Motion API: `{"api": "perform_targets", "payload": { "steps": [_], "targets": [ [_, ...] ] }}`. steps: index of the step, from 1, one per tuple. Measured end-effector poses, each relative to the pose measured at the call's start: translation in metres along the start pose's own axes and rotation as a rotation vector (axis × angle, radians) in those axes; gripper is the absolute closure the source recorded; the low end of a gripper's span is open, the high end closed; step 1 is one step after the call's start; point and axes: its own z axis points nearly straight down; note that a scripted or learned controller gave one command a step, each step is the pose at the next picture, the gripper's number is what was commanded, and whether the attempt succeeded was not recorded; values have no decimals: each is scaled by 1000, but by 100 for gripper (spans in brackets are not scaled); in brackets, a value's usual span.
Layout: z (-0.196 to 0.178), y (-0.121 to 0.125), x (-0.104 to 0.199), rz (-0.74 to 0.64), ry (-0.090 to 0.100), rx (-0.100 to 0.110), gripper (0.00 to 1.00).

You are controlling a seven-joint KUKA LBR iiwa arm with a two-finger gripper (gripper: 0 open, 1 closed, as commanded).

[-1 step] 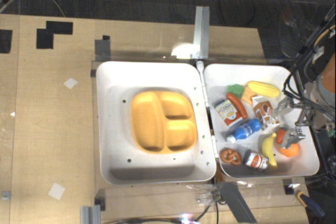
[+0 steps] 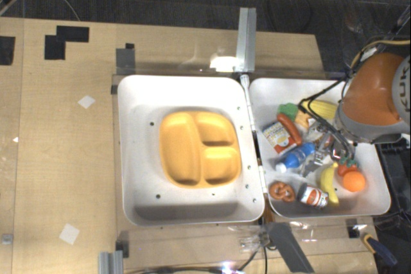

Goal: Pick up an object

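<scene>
- Pale wooden bench (image 2: 58, 157) carries two shallow white bins side by side, with dark floor beyond its far edge.
- Right bin (image 2: 379, 199) holds the clutter of small things to pick from, gathered from its middle toward its near edge.
- Blue bottle (image 2: 297, 158) lies on its side near the bin's middle, just beside the gripper's tip.
- Gripper (image 2: 323, 149) hangs low over the middle of the right bin among the things; whether its fingers are spread or closed cannot be told, and nothing is clearly seen between them.
- Red sausage-like piece (image 2: 290, 127) and a small printed packet (image 2: 275, 135) lie toward the bin's left wall, with a green piece (image 2: 289, 110) at the far side.
- Yellow corn cob (image 2: 323, 111) lies toward the far edge, partly under the arm.
- Banana (image 2: 329, 181), an orange ball (image 2: 353, 182) and a small red thing (image 2: 347, 168) sit toward the near right corner.
- Pretzel (image 2: 280, 190) and a small red-labelled bottle (image 2: 314, 197) lie along the near edge.
- Arm's orange band (image 2: 376, 96) looms over the bin's right side.
- Left bin (image 2: 138, 138) holds a yellow divided tray (image 2: 199, 148) at its middle.
- Metal post (image 2: 246, 38) stands at the far edge between the bins.
</scene>
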Motion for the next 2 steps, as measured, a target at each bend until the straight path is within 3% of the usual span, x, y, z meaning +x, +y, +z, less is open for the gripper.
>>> {"api": "perform_targets", "payload": {
  "steps": [1, 2],
  "targets": [
    [2, 48, -46, 217, 1, -1, 0],
    [2, 33, -45, 190, 1, -1, 0]
  ]
}}
